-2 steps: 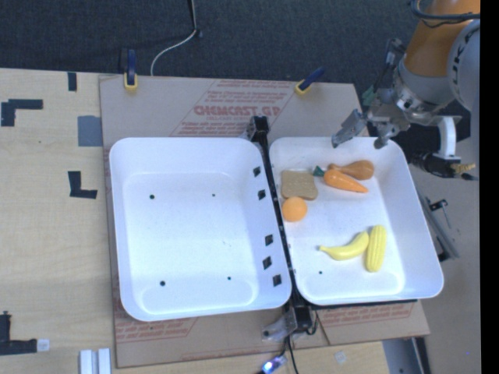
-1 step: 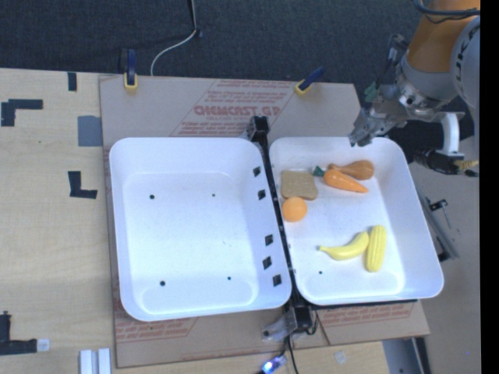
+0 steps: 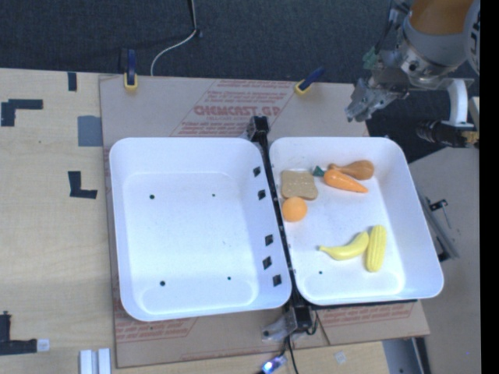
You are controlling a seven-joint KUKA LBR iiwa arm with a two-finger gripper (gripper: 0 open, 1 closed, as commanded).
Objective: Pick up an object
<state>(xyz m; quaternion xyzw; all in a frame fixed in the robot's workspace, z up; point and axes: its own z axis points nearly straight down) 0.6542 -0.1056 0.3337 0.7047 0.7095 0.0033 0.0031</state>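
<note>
The right bin (image 3: 409,209) holds a slice of bread (image 3: 298,184), an orange ball (image 3: 294,209), a carrot (image 3: 344,180), a brown pear-shaped piece (image 3: 355,168), a banana (image 3: 345,248) and a corn cob (image 3: 376,248). My gripper (image 3: 364,104) hangs above the bench beyond the right bin's far edge, up and right of the carrot. Nothing shows between its fingers.
The left bin (image 3: 187,232) lies beside the right one, joined by a black divider (image 3: 269,209). Both rest on a cardboard sheet (image 3: 218,111) held by a yellow-blue clamp (image 3: 129,76) and another clamp (image 3: 309,79). A white cable (image 3: 175,41) runs across the far bench.
</note>
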